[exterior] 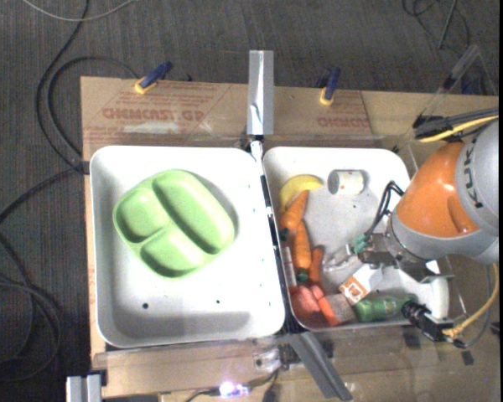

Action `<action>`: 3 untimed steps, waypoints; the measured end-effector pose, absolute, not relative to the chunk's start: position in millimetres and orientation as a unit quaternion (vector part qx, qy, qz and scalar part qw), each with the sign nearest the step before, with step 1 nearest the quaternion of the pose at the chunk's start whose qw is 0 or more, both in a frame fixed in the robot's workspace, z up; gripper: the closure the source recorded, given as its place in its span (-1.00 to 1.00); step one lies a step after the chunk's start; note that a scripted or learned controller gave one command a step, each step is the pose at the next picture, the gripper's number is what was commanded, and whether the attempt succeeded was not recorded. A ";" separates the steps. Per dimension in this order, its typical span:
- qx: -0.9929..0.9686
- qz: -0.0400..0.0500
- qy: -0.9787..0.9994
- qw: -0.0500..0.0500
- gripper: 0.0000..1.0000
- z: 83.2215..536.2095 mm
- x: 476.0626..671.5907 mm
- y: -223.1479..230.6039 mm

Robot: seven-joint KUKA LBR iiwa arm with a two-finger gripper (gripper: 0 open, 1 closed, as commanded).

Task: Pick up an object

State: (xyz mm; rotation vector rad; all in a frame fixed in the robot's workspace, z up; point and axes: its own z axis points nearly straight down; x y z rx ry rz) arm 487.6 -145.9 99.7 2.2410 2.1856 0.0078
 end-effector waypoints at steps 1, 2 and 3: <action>0.721 -0.002 0.693 0.000 -1.00 152.6 551.4 -170.8; 0.758 -0.001 0.652 -0.002 -1.00 169.8 516.2 -141.5; 0.758 -0.001 0.652 -0.002 -1.00 169.8 516.2 -141.6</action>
